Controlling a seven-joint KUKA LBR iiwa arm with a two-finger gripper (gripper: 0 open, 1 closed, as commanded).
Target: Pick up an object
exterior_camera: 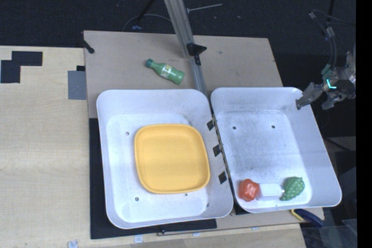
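Overhead, the gripper [318,96] hovers at the right bin's [273,125] far right corner — finger state unclear. Red object [249,189], white block [269,189] and green object [292,188] lie along its near edge; a yellow plate [171,158] fills the left bin [116,125].

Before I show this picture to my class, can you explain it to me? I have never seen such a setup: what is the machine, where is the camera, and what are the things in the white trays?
The one camera is fixed above a bench and looks down at a slant. Two shallow white bins sit side by side. The left bin holds a yellow plate. The right bin holds a red object, a small white object and a green bumpy object along its near edge. A green bottle lies on the board behind the bins. The machine is a robot arm reaching in from the right; its end effector hovers by the right bin's far corner, and nothing shows in it.
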